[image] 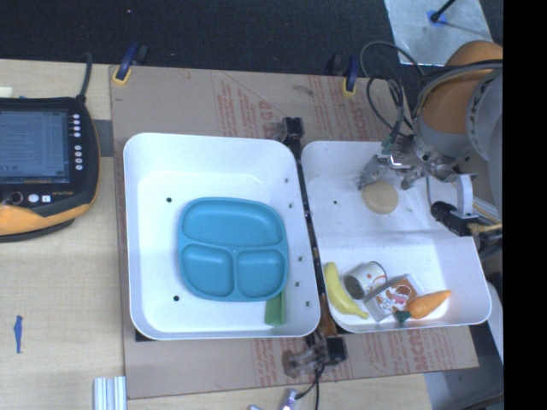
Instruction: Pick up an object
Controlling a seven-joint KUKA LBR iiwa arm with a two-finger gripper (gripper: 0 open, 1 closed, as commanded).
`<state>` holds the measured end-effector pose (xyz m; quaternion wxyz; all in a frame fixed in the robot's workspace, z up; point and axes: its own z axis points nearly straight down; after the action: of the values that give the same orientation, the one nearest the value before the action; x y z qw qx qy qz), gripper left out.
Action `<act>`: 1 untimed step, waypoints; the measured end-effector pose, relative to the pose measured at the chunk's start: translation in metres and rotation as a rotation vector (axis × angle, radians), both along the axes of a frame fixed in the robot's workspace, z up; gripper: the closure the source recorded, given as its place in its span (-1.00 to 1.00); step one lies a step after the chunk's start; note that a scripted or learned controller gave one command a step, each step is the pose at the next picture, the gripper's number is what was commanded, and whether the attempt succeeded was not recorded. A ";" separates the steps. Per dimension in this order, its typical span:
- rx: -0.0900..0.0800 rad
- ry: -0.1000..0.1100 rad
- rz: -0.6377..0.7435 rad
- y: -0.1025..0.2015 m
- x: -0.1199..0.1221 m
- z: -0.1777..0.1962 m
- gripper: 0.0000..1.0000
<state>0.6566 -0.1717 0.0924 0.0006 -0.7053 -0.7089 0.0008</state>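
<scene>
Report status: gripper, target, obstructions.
Gripper over right white bin, directly above round tan object; grasp unconfirmed. Yellow banana, small can, orange carrot clustered apart at front.

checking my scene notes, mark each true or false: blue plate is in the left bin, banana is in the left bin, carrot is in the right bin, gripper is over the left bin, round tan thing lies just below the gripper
1. The blue plate lies in the left bin: true.
2. The banana lies in the left bin: false, it lies in the right bin, near its front edge.
3. The carrot lies in the right bin: true.
4. The gripper is over the left bin: false, it is over the back of the right bin.
5. A round tan object lies just below the gripper in the picture: true.
</scene>
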 end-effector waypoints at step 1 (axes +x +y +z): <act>-0.001 0.003 0.000 0.001 -0.023 -0.001 -1.00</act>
<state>0.6332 -0.1708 0.0918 0.0011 -0.7053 -0.7089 0.0020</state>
